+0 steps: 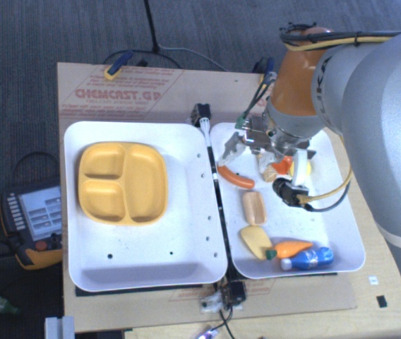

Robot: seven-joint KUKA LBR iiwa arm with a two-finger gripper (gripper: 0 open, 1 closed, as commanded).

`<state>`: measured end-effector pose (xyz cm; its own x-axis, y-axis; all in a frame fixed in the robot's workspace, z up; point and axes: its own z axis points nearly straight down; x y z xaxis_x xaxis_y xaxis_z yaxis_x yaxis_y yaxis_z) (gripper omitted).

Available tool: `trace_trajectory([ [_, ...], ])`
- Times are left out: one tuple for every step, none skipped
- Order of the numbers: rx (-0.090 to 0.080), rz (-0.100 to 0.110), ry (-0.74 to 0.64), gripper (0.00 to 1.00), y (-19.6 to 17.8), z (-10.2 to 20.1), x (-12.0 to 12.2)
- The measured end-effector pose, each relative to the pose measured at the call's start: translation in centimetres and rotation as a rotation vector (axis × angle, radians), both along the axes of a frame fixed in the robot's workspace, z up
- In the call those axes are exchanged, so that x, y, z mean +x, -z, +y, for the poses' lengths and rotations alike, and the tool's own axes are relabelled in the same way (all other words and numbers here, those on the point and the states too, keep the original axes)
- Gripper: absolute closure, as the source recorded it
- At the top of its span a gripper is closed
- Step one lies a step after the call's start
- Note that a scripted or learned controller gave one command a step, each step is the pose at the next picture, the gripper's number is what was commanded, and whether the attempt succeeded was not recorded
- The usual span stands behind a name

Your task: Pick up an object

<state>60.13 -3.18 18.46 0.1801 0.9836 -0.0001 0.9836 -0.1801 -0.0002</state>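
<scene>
Grey robot arm with an orange band reaches in over the right shallow white bin. The left white bin holds a yellow divided plastic plate. The tool hovers low near the right bin's far edge; its opening cannot be judged, and nothing is seen held. This looks like the approach step. Nearest is the red toy sausage; next, descend and close squarely on it.
</scene>
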Motion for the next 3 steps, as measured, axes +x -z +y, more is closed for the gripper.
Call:
trace_trajectory([
  [0.0,0.002,-0.314,0.0,0.1,1.1,-2.3],
  [0.0,0.002,-0.409,0.0,0.1,-0.6,-4.0],
  [0.0,0.004,-0.469,0.0,8.4,-9.4,-3.2],
])
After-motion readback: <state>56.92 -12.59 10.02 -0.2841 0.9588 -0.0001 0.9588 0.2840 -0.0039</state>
